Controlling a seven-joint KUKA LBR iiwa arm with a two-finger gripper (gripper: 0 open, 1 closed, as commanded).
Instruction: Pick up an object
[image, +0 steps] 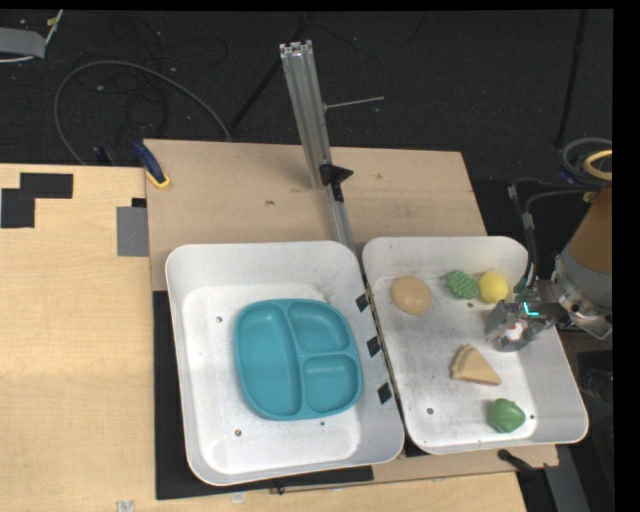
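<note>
The right bin (430, 420) holds a tan round bun (410, 295), a green ridged piece (460, 284), a yellow lemon (493, 287), a tan wedge (474, 366) and a green lime-like object (507, 415). My gripper (508, 331) hangs low at the bin's right side, just below the lemon and up-right of the wedge. I see nothing between its fingers.
The left bin (200, 300) carries a teal divided plate (297, 357). A metal post (308, 110) stands behind the bins. Black clips (372, 345) sit along the seam between the bins. The arm's orange band (598, 235) shows at the right edge.
</note>
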